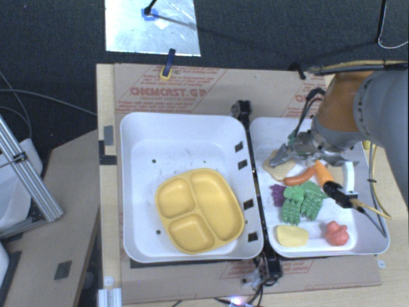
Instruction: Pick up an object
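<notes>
Arm (pixel 367 104) low — gripper (pixel 285 153) over right bin (pixel 369 235)

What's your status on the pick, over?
Gripper low in the right bin, over the pale flat piece; grasp unconfirmed. Sausage, carrot, green toy crowd close beside. Yellow tray sits in left bin.

Bench (pixel 192 82) with 2 white bins (pixel 137 171)
</notes>
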{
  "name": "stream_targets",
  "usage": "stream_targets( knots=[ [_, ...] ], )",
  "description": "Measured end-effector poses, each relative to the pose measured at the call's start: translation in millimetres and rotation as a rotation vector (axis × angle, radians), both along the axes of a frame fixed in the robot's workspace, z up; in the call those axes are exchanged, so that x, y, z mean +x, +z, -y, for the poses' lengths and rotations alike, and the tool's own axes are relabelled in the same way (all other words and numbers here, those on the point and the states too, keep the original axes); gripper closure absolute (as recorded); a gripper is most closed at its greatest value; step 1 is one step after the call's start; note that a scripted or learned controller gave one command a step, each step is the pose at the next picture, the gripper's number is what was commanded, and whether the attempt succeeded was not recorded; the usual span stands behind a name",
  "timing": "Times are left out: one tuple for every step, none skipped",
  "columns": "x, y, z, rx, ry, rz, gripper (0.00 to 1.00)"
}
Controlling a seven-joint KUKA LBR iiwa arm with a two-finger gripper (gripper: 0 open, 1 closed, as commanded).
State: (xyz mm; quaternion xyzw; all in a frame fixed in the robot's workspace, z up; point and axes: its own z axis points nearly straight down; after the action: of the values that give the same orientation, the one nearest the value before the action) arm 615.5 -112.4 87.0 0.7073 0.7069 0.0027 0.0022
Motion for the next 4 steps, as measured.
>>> stream_targets(
  knots=[
    [-66.7,0.8,17.7,-0.001,-0.002,0.001,0.00],
    [-127.8,0.4,-5.9,-0.002,-0.001,0.003,0.00],
    [-126.5,-0.1,32.5,0.001,0.001,0.000,0.00],
    [-122.9,102.9,-46.0,0.001,0.012,0.002,0.00]
  ],
)
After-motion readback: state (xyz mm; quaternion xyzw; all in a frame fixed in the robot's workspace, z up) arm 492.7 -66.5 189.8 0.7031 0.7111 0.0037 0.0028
